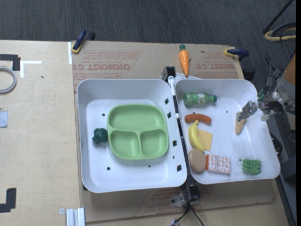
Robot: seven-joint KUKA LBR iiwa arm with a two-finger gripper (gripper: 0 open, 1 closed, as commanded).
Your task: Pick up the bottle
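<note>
Bottle lies untouched in the right bin; gripper is well apart; claw state cannot be told. Pick not started.

Dark grey ribbed carpet floor runs across 12 o'clock, light plywood bench top fills 9 o'clock, printed brown cardboard sheet sits centre.

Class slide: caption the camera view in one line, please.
End effector at the right bin's edge; green bottle lies untouched near its far-left corner.
</note>
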